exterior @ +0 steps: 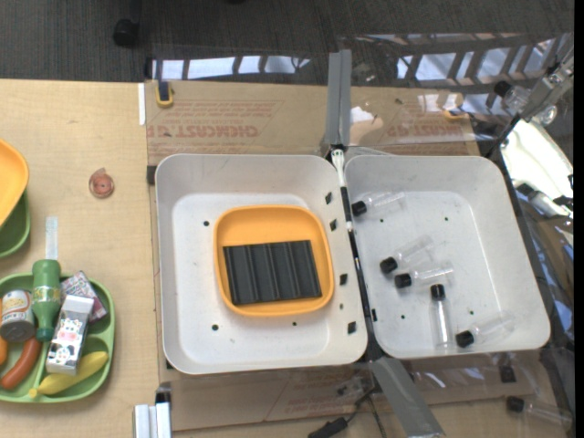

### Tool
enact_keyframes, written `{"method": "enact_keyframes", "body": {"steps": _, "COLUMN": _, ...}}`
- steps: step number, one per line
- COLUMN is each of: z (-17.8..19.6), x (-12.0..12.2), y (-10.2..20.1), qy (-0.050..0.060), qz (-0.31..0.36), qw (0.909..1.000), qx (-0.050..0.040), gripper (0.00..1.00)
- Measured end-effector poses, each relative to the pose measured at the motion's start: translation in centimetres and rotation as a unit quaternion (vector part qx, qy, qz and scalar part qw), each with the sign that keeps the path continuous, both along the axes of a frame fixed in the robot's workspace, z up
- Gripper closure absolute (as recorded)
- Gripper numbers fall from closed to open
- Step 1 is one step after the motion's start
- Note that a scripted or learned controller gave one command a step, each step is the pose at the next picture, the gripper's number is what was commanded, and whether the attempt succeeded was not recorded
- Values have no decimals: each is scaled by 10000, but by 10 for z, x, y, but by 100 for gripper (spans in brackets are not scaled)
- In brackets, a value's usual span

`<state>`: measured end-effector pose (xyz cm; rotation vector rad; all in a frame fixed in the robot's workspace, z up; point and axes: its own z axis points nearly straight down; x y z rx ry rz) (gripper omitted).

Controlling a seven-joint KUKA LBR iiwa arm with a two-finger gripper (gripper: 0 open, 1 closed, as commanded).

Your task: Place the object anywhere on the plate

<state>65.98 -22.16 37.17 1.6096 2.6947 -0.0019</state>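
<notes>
While the yellow plate (273, 222) sits in the left bin (182, 336) with a dark ribbed insert (274, 273), five clear vials lie in the right bin (511, 245). Nearest-centre vial (440, 310) has its long axis near-vertical, black cap up-frame. All are transparent cylinders with black caps. Gripper state: cannot tell.

An orange plate (272, 260) sits in the left bin (182, 336); several clear, probably plastic, black-capped vials (439, 308) lie in the right bin (493, 190).
</notes>
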Motion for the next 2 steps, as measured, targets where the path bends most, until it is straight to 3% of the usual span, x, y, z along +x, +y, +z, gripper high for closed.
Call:
{"method": "enact_keyframes", "body": {"steps": 1, "z": 70, "x": 0, "y": 0, "qy": -5, "qz": 1422, "qw": 9898, "qx": -4, "gripper": 100}}
{"method": "enact_keyframes", "body": {"steps": 2, "z": -104, "x": -34, "y": -1, "qy": 3, "qz": 2259, "qw": 9742, "qx": 5, "gripper": 100}}
